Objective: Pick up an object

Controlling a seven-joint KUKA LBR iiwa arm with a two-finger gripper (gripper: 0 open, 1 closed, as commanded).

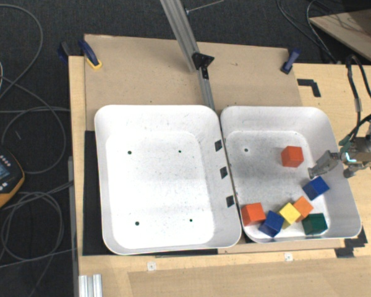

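**Blocks in the right-hand bin**

I see seven small cubes, all right of frame centre. An orange-red one [292, 156] sits alone, upright, toward the middle right. A blue cube [316, 187] lies tilted below it. Along the lower right I count orange [253, 213], blue [272, 223], yellow [289, 213], a smaller orange [303, 206] and green [315, 224], clustered close together.

A robotics lab; clamped wooden bench [142, 73], loose floor cables [25, 184], teach pendant [0, 172].

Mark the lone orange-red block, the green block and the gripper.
orange-red block [292, 156], camera view, top face.
green block [315, 224], camera view, top face.
gripper [326, 164], camera view, near the finger tips.
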